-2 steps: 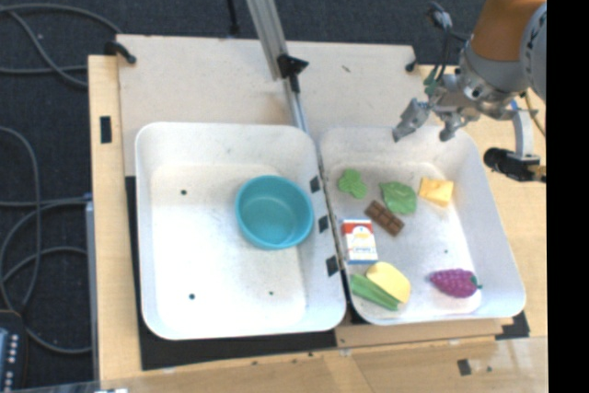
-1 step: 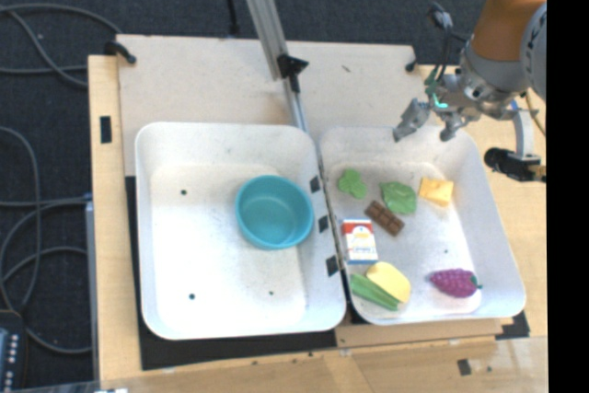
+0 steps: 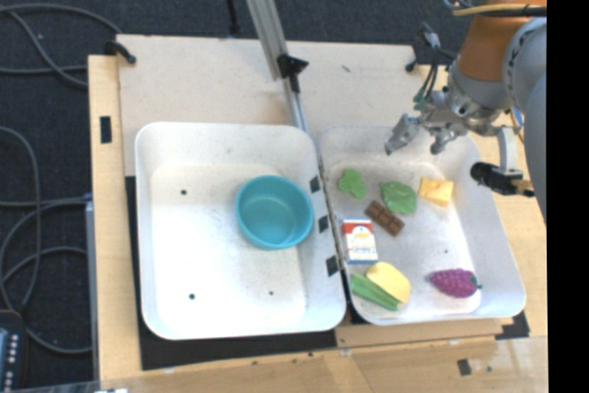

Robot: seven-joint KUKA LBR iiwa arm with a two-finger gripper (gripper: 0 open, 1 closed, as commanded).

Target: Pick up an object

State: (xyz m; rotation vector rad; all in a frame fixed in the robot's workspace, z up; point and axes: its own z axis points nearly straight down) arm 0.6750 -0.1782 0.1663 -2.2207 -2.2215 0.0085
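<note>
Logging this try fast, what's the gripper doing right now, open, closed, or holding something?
Gripper: open, fingers spread, holding nothing, above the far edge of the right bin, up-left of the yellow block.

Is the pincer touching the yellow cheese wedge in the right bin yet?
Apart. In the camera view the pincer hangs open near the right bin's far rim, and bare white floor shows between its fingertips and the yellow cheese wedge.

Pale wooden bench [image 3: 202,78] across mid-frame, bearing two shallow white bins side by side: left bin [image 3: 166,290], right bin [image 3: 488,225].
</note>
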